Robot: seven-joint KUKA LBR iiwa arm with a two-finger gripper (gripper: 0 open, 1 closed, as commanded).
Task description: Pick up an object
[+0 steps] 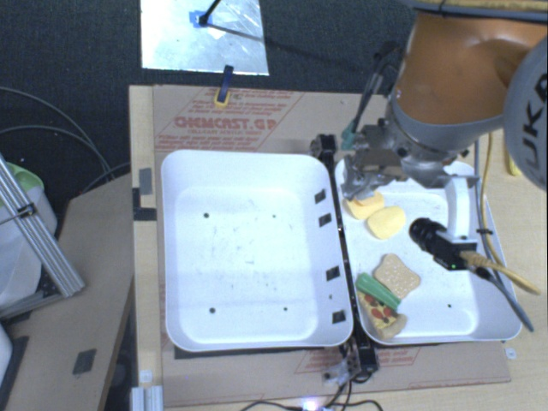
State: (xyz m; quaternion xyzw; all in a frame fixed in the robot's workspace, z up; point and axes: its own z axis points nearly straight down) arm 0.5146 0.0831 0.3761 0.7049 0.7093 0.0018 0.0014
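Observation:
The right bin [447, 308] holds several toy foods. A yellow wedge [366, 205] lies at its far left, with a rounded yellow piece [387, 223] just beside it. Nearer the front are a tan cracker-like slice [397, 275], a green strip [378, 290] and a small pizza slice [384, 316]. My gripper [366, 181] hangs low over the far left corner of this bin, right above the yellow wedge. I see nothing held in it.
The left bin [248, 157] sits beside the right one, split from it by a black-clipped divider [336, 238]. Both rest on a cardboard sheet [227, 122]. A shiny metal plate [204, 22] lies behind, and an aluminium frame [34, 234] stands at far left.

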